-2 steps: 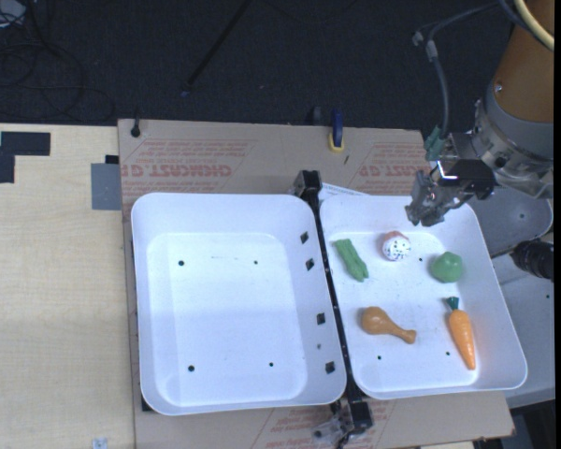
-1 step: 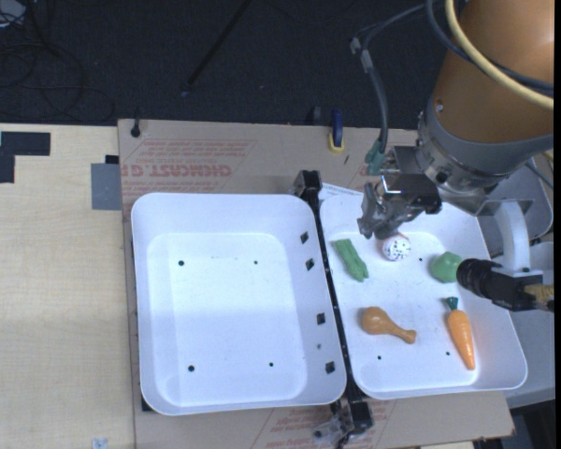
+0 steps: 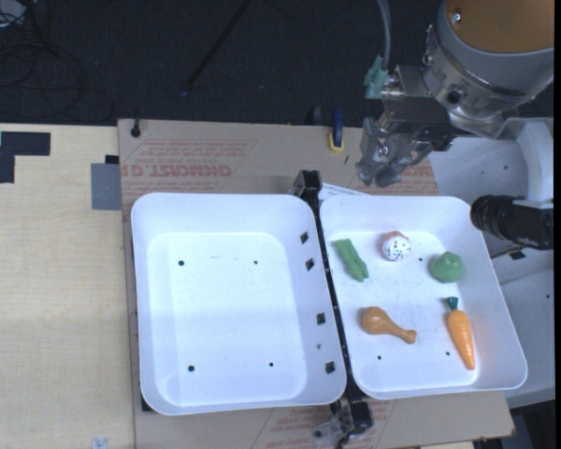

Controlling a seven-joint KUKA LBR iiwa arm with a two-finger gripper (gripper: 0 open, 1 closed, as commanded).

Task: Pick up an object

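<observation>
The right bin (image 3: 491,344) holds several toy foods. A green pod-shaped piece (image 3: 351,259) lies near its left wall. A white ball with dark spots (image 3: 396,247) rests at the upper middle, and a round green piece (image 3: 447,267) sits to its right. An orange drumstick (image 3: 386,325) lies in the lower middle, and an orange carrot with a green top (image 3: 460,336) lies at the lower right. My gripper (image 3: 381,173) hangs high above the bin's far rim, up and left of the spotted ball, with nothing seen between its fingers.
The left bin (image 3: 154,297) sits beside the right one, joined by a black hinge strip (image 3: 320,288). Both rest on a cardboard sheet (image 3: 215,157) on the pale wooden bench. A small blue and yellow item (image 3: 337,129) stands at the cardboard's far edge.
</observation>
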